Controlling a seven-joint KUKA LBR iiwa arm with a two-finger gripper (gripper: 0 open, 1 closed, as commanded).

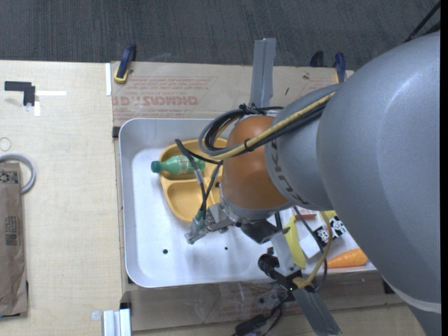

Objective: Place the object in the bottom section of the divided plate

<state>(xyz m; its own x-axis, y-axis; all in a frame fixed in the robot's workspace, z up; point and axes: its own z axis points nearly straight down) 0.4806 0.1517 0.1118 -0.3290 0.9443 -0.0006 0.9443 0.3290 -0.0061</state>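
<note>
A green bottle (176, 164) lies on its side across the upper part of the yellow divided plate (180, 200) in the white bin (143, 257). The gripper (197, 231) hangs just below the plate's lower edge; whether it is wide or narrow, I cannot tell.

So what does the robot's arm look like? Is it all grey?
Mostly. The arm is big, round and smooth grey, with a shiny orange band above the wrist. Black and yellow cables loop over it, and dark lettering runs down the grey shell beside the orange. The end effector is small, dark metal, with more wires and yellow tape nearby.
</note>
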